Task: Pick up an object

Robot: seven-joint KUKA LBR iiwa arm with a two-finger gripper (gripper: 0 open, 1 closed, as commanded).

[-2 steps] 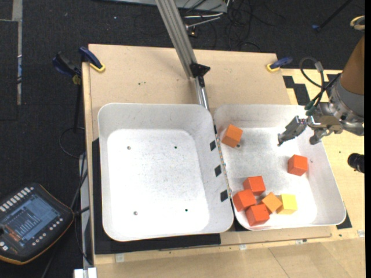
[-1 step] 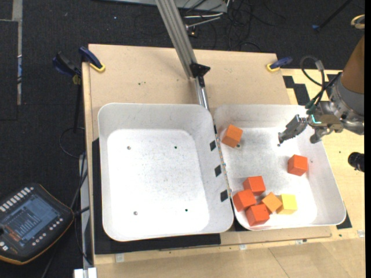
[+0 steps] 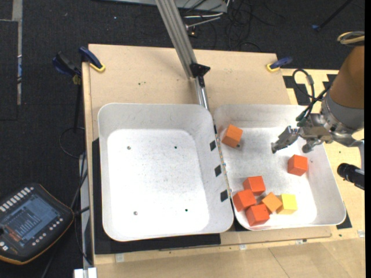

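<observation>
Gripper [image 3: 294, 139] seen released, nothing held, poised over right bin [image 3: 324, 181] beside orange cube [image 3: 298, 164] (near tabletop's right edge). Pick not yet made.

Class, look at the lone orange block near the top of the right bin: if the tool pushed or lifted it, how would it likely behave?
The orange block has flat faces, so it would probably slide rather than roll. It looks solid and stiff, unlikely to bend. It stands apart from the other blocks, so a push should not disturb them, though the bin wall is close beside it.
</observation>
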